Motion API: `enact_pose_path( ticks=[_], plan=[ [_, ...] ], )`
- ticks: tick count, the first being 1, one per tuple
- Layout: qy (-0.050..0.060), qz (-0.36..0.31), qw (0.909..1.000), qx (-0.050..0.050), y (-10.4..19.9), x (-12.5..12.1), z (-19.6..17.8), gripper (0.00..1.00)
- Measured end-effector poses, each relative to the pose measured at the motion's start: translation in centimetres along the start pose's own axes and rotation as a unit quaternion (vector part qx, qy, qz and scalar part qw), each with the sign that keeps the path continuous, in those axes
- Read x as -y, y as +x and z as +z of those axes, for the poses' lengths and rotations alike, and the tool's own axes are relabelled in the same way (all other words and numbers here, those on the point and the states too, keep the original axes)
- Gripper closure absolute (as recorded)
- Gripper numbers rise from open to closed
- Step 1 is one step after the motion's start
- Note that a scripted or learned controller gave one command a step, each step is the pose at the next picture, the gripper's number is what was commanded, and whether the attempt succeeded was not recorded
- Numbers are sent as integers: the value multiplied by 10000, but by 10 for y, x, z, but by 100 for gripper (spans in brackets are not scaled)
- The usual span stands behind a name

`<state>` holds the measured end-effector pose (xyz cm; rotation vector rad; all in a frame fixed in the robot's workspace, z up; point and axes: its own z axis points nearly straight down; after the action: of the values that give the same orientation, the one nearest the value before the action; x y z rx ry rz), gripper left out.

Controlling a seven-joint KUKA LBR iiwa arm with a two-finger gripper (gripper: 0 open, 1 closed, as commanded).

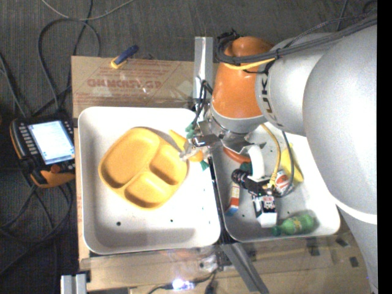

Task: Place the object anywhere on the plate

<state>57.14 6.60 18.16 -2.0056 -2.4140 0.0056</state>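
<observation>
Hovering at the left bin's (pixel 92 164) right wall, gripper (pixel 195 144) sits just off the yellow plate's (pixel 144 167) right edge; something yellow-orange (pixel 196 155) shows at the fingertips, touching or just beside the plate rim, can't tell which; grip state unclear, can't tell if clamped or open; right bin (pixel 327 222) holds green object (pixel 295 223), bottle (pixel 235 199), other clutter.

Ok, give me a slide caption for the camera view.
Gripper at the yellow plate's right rim in the left bin.
</observation>
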Motion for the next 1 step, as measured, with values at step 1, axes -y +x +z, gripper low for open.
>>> enact_pose_path(
  ticks=[1],
  plan=[
    [1, -366, 9993, 3, 43, -14, 45, 100]
  ],
)
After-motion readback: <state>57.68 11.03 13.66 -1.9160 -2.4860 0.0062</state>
